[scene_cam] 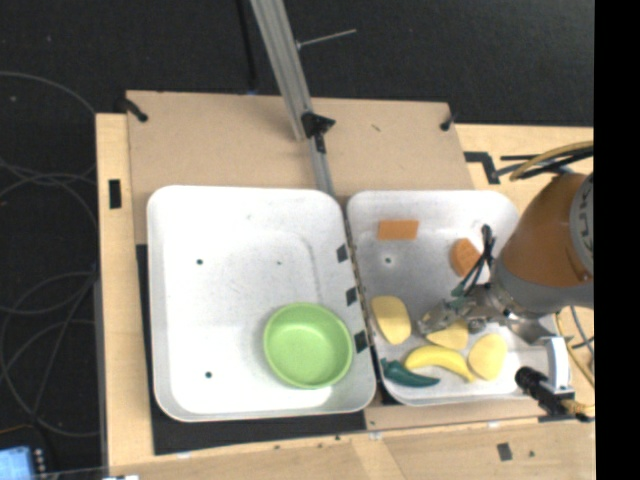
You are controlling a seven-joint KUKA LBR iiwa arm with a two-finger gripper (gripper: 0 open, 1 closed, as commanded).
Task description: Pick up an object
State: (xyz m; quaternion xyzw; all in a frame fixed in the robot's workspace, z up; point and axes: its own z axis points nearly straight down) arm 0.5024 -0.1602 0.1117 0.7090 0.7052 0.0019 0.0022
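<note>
Bench (pixel 250 138) of tan board, bearing two shallow white bins side by side. Left bin (pixel 220 258): green bowl (pixel 308 344) upright at its lower right corner, close to the shared wall. Right bin (pixel 425 213): orange block (pixel 398 230) lying flat near the top left; round orange piece (pixel 464 258) further right, partly covered by the arm; pale yellow lump (pixel 391 320) near the left wall, lower down; banana (pixel 439 360) along the bottom; another pale yellow lump (pixel 487 357) just right of the banana, touching or nearly touching it; small yellow piece (pixel 449 339) just above the banana; dark green item (pixel 408 374) at the bottom left, against the banana's left end.

Arm (pixel 545 253) reaching in from the right, orange band over the right bin's right side, grey wrist below it. Gripper (pixel 452 316) down low in the right bin, amid the yellow items, between the left lump and the right one and just above the small piece. Fingers too dark and tangled with cable to make out; cannot tell whether apart or together, nor whether clamped on anything.

Metal pole (pixel 285 63) slanting from the top of the view down to the gap between the bins.
</note>
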